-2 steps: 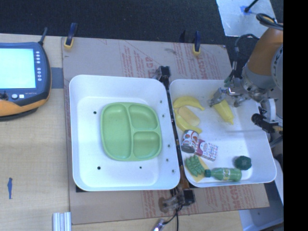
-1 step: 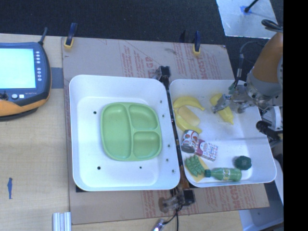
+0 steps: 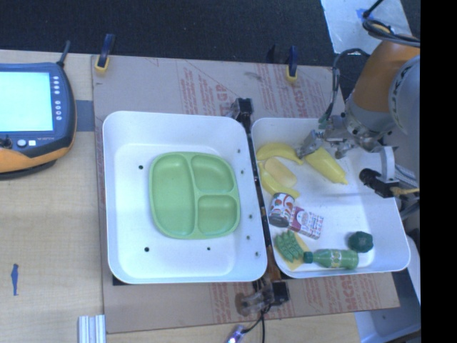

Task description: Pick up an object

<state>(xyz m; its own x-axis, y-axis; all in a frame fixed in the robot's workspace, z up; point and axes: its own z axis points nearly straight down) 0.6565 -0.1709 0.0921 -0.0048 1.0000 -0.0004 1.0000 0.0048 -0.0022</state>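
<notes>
Bright, even overhead light covers the bench; the two white bins [image 3: 114, 191] are nearly washed out, their rims glaring; the tablet screen [image 3: 27, 103] left of the bins is blown out to pale white; above the bins the background falls into deep dark; shadows under the items in the bins are faint and soft; the whole view is slightly soft and grainy, with small print unreadable.
</notes>
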